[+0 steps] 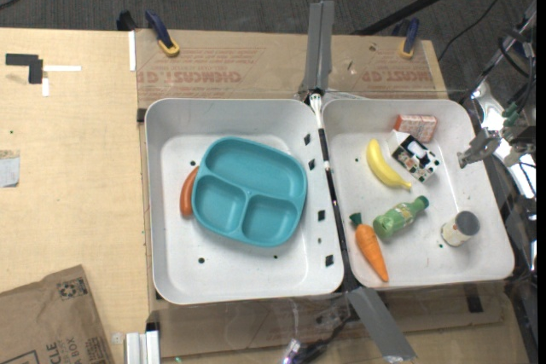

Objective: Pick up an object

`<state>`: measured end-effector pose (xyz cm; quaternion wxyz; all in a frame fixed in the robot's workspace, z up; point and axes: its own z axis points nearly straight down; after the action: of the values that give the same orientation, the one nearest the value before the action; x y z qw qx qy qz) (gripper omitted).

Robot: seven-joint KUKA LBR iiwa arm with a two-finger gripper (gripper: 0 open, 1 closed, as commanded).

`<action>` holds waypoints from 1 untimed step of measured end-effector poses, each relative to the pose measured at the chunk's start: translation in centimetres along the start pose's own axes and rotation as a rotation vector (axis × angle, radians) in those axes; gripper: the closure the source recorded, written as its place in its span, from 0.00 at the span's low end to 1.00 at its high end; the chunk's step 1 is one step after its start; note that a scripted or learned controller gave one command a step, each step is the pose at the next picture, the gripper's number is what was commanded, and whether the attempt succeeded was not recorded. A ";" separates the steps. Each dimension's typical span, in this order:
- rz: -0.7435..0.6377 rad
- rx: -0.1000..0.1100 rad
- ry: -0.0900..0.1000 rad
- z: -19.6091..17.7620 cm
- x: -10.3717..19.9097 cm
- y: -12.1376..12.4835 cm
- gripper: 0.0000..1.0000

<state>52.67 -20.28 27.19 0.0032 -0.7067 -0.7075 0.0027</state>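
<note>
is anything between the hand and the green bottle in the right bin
Nothing visible blocks it. The hand sits at the right bin's right rim; the green bottle lies lower-left of it, with bare floor between. The small jar lies off that path.

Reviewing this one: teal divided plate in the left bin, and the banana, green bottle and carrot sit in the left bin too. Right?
Not quite. The camera view shows the banana, green bottle and carrot in the right bin. The teal divided plate is indeed in the left bin.

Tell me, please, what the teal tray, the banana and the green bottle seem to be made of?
The tray looks like moulded matte plastic: one even teal, rounded compartments. The banana is likely a plastic toy: uniform glossy yellow. The bottle looks like translucent green plastic with a white highlight, though this is uncertain.
</note>
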 end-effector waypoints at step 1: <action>0.028 0.001 0.000 14.3 4.7 5.3 0.00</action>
<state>57.82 -15.54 12.82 0.0036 -0.7164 -0.6977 0.0028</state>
